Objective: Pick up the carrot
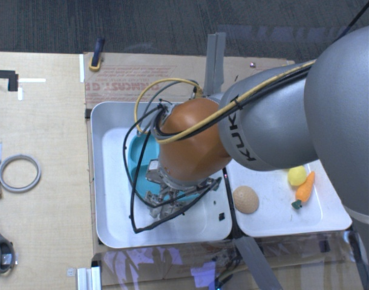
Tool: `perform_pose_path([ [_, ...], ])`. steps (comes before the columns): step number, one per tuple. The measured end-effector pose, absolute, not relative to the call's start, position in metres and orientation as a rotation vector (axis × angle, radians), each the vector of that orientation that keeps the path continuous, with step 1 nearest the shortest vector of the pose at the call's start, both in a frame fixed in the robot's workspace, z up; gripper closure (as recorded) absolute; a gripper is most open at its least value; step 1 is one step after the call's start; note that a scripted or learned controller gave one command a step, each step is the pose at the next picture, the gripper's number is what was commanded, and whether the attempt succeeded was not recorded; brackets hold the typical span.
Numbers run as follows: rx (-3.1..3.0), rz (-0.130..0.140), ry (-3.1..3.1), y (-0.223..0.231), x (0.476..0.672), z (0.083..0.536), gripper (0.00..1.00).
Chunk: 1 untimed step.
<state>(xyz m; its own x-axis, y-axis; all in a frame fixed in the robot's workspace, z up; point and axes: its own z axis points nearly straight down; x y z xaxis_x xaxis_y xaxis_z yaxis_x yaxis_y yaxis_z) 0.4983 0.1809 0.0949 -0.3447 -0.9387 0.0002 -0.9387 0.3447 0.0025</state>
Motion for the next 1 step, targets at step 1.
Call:
perform_pose_path([
  [1, 1.207, -0.001, -2.903, 0.1816, 0.5045, 0.2014, 1.00],
])
